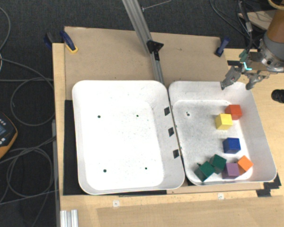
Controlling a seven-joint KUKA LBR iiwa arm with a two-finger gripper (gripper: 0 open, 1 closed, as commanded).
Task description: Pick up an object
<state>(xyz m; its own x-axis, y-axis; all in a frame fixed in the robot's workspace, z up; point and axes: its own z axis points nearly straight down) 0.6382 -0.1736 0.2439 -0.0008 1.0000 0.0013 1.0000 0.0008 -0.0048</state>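
Note:
My gripper (237, 84) hangs over the far rim of the right bin (199, 91), its two fingers spread open with nothing between them. Below it in that bin lie an orange-red block (235, 110) and a yellow block (223, 121) touching each other. Further toward the front sits a blue block (231, 145). At the front edge cluster two dark green blocks (211, 167), a purple block (232, 170) and an orange block (244, 163).
The left bin (118, 136) lies beside the right one, with black clips (170, 131) along the shared edge. A slanted metal pole (141, 27) rises behind the bins. Blue clamps (68, 41) grip the bench's far corners. Cables lie on the floor at left.

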